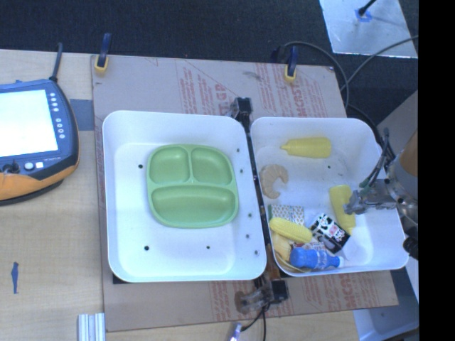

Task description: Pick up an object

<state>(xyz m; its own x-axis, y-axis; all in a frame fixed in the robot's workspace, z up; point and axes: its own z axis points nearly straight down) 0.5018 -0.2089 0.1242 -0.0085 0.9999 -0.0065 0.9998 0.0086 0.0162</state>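
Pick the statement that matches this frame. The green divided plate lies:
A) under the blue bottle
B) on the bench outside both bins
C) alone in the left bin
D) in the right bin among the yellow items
C: the green divided plate lies flat in the left bin, while the yellow items and the blue bottle are in the right bin.

I see a light wood bench (50, 247) under brown cardboard (206, 84), and dark carpet floor (178, 13) up top.

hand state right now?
Hand: cannot be told whether open or closed. It sits low in the right bin, beside a yellow object.
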